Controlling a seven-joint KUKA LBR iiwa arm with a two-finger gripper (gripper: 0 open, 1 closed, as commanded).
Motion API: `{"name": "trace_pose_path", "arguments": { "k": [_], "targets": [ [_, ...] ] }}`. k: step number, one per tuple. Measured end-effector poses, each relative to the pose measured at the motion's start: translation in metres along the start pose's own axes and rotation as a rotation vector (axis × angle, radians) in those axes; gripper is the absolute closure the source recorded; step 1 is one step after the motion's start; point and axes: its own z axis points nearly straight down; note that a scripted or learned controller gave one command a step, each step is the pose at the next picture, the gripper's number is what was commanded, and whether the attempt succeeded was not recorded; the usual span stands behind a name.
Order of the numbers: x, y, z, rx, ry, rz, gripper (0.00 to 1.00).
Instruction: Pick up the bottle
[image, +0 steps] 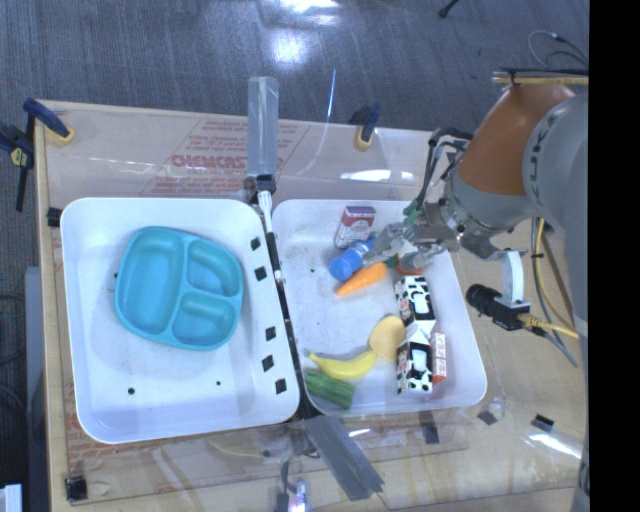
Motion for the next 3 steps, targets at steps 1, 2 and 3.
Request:
{"name": "trace_pose_path", "arguments": {
  "k": [1, 2, 3],
  "targets": [
    [0.03, 0.051, 0.105, -0.024, -0.009, -0.095, 0.0],
    [0.042, 0.058, 0.109, -0.036, -0.016, -0.081, 0.0],
    [0.042, 0.059, 0.097, -0.038, -0.016, -0.084, 1.0]
  ]
}}
